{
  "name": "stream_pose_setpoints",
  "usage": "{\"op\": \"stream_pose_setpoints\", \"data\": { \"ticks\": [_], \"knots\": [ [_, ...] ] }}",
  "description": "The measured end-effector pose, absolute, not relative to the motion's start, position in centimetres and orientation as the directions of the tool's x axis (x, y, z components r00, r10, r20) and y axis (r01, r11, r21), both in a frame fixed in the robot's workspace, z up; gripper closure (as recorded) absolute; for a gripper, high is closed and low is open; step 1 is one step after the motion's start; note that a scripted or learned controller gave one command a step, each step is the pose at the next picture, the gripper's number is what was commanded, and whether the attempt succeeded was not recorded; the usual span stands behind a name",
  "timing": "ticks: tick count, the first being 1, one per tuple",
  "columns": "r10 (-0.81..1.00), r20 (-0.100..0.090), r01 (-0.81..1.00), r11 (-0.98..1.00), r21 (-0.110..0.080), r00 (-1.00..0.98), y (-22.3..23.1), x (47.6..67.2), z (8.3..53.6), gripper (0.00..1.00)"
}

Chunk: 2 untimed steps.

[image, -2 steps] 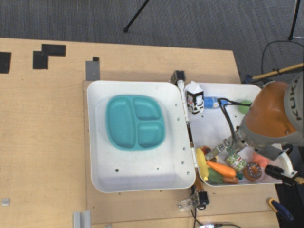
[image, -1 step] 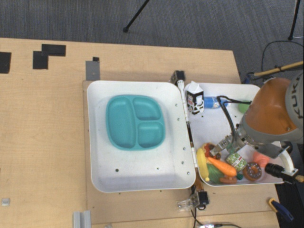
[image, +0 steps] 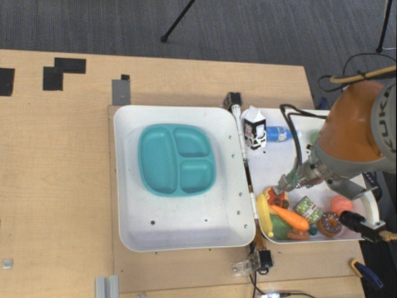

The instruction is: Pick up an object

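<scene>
On the table (image: 56,179) two white bins sit side by side. The left bin (image: 124,166) holds a teal divided plate (image: 177,159), lying flat near its middle. The right bin (image: 273,166) holds all the loose things. A small milk carton (image: 254,129) stands at its far left corner, with a clear bottle (image: 276,133) lying just beside it. Along the near edge are a banana (image: 264,213), a carrot (image: 290,216) touching it, a green packet (image: 308,208) and a pink ball (image: 340,203). The arm (image: 353,129) reaches over this bin. Its gripper (image: 286,183) hangs low, just above a small red toy (image: 276,198) (the view is too coarse to tell whether it is open or closed), and nothing shows in its grasp.
</scene>
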<state>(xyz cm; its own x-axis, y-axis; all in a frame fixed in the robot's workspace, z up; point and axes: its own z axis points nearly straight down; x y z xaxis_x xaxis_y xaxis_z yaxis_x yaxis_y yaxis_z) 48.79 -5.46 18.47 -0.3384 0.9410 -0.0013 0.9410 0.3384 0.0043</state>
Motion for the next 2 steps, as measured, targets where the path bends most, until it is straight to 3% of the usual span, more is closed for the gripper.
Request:
{"op": "stream_pose_setpoints", "data": {
  "ticks": [1, 2],
  "knots": [
    [0.964, -0.002, 0.964, 0.266, 0.002, -0.266, -13.75, 48.69, 13.0, 1.0],
    [0.964, -0.001, 0.964, 0.267, 0.002, -0.267, -13.68, 48.72, 13.0, 0.0]
  ]
}}
